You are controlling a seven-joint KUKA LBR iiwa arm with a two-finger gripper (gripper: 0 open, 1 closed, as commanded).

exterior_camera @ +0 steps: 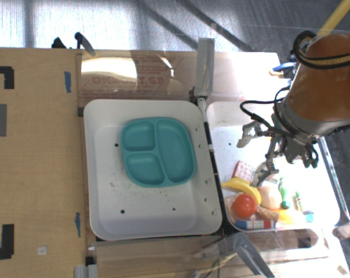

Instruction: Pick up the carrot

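The carrot (pixel 285 215) lies in the front right part of the right bin (pixel 227 126). It shows as an orange piece with a green stalk pointing back, partly tucked behind a pale round item (pixel 270 196). My gripper (pixel 259 154) hangs above the middle of this bin, behind and to the left of the carrot. It is open, and I see nothing between its fingers (pixel 246 135). The orange-banded wrist (pixel 325 80) rises at the right.
A banana (pixel 243 186), a red tomato (pixel 244 205) and a red-and-white packet (pixel 243 169) crowd the right bin's front beside the carrot. In the left bin (pixel 99 213) sits a teal divided plate (pixel 158 151). Brown cardboard (pixel 30 155) covers the bench at left.
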